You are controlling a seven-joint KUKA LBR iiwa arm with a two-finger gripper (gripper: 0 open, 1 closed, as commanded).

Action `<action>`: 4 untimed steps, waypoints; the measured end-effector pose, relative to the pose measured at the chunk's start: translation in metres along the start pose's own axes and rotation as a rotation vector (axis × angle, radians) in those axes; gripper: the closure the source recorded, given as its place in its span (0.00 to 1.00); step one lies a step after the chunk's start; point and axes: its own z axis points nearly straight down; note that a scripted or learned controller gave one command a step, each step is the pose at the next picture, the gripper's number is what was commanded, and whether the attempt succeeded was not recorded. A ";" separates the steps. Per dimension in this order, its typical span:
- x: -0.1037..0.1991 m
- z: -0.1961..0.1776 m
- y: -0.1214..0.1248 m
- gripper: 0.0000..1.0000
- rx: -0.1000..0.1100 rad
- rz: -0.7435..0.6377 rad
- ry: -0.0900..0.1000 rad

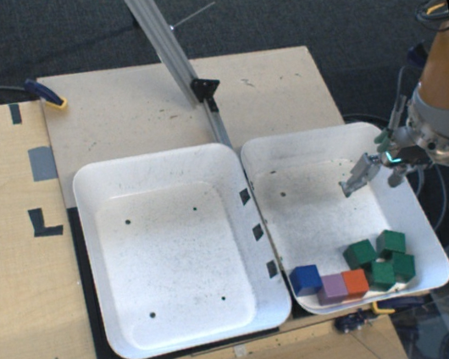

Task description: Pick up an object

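Hand (374, 173) open above green blocks (382, 259).

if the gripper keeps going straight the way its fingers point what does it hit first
Probably the bare floor of the right bin. The gripper points down-left, away from the blocks at the near edge. Depth is hard to judge.

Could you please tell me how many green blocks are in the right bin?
4, clustered in the right bin's near right corner. Others may be hidden.
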 end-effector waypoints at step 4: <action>0.008 0.158 0.004 0.00 0.001 0.000 0.000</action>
